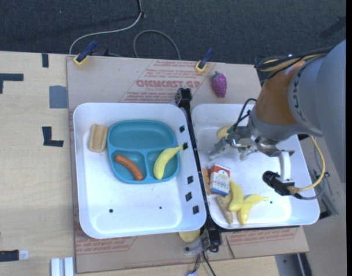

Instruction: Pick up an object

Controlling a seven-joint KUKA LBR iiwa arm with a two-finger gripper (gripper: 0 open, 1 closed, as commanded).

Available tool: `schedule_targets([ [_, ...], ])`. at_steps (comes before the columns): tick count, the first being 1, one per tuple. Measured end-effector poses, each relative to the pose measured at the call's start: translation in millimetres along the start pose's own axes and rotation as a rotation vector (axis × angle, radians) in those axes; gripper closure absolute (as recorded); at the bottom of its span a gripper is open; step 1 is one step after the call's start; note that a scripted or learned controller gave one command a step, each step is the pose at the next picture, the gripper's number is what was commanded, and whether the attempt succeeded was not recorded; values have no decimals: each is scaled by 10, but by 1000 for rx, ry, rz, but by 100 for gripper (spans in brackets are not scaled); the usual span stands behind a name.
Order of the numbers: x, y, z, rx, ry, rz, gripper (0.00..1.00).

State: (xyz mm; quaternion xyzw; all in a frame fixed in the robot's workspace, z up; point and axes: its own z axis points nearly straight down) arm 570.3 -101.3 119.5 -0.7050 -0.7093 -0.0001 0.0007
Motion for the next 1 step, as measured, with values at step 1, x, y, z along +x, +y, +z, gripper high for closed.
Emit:
schedule_targets([
  [1,-201,775,179,-5,-3,2,0],
])
